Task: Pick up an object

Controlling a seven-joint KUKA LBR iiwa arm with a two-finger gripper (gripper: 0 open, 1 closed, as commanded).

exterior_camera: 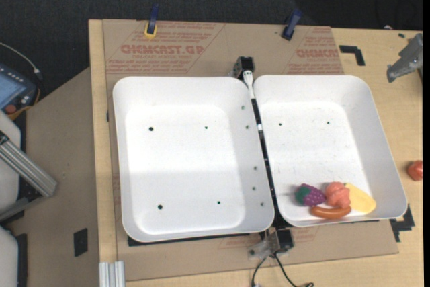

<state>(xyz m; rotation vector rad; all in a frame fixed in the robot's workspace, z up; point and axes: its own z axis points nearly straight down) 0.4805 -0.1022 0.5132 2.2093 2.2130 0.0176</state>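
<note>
White plastic makes up both bins, and the left bin (134, 144) shows bare floor with a few dark dots. Its inner wall meets the right bin (376, 117) along a dark seam down the middle of the bench (222, 50). All the objects lie in the right bin's near corner, bunched together and touching: a purple grape bunch (310, 195) furthest left, an orange-red lump (338, 194) beside it, a yellow piece (362, 200) beyond that against the bin's near wall, and a curved orange-brown thing, perhaps a toy sausage (330, 212), lying along the front of the group. A small orange patch (415, 171) sits at the view's right edge, outside the bin; what it is I cannot make out.

High at the right edge, well apart from the pile and beyond the bin's far corner, hangs the gripper (403, 65), a grey metal shape. Its fingers look spread and nothing lies between them, though it is cut off by the frame edge.

As I judge it, the pick has not begun: this is the approach step. The next move calls for travel toward the near corner and a descent onto one piece. The grape bunch, at the pile's open left side, looks the freest target; the yellow piece is crowded by the wall.
</note>
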